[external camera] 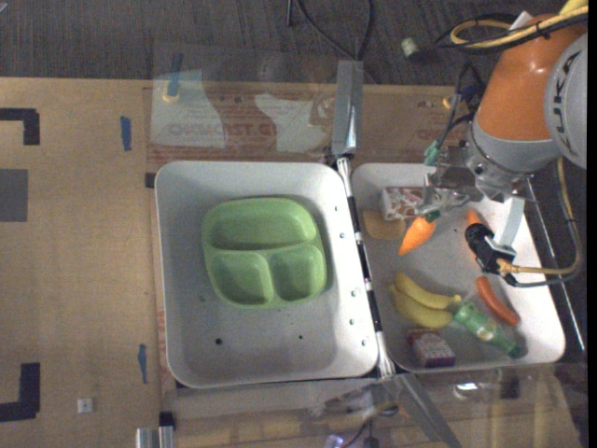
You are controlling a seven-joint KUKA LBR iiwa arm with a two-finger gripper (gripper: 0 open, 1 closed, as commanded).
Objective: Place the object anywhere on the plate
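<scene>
A green divided plate (216,224) lies in the left white bin (179,297). Over the upper part of the right bin (546,339) hangs an orange carrot (415,236) with a green top, tilted down to the left. My gripper (437,209) is shut on the carrot's green end, reaching down from the grey and orange wrist at the right. The carrot sits right of the divider between the bins, well apart from the plate.
The right bin also holds two bananas (420,303), a green bottle (487,327), a red sausage-shaped piece (497,301), a small dark-red box (431,347), a white and red packet (399,201) and a tan disc (376,225). A metal bar (347,110) stands behind the bins.
</scene>
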